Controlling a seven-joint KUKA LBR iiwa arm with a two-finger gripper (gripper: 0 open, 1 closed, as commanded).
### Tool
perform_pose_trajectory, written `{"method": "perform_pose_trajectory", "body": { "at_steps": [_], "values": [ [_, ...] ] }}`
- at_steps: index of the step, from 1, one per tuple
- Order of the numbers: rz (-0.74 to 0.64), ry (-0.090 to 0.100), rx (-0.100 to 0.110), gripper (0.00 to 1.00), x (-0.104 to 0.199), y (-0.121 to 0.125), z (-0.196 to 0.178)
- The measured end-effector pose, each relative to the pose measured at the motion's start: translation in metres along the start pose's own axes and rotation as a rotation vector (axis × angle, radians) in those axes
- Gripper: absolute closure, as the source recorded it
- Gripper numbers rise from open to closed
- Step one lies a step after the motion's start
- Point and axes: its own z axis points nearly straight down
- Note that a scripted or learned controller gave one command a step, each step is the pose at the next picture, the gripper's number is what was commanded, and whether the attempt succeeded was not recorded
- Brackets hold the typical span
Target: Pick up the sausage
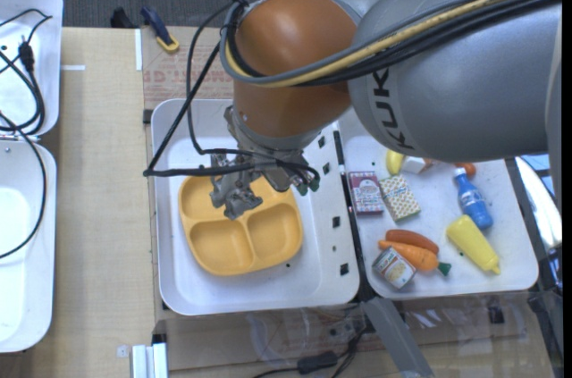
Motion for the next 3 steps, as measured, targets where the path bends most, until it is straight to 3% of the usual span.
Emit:
{"method": "perform_pose_trajectory", "body": {
  "at_steps": [1,2,3],
  "values": [
    [0.005,-0.004,-0.001,1.00,-0.001,-0.001,-0.010],
    [0.005,-0.004,-0.001,0.00,-0.001,-0.001,-0.010],
    [0.045,0.002,0.000,0.00,0.021,0.012,0.121]
  ]
}}
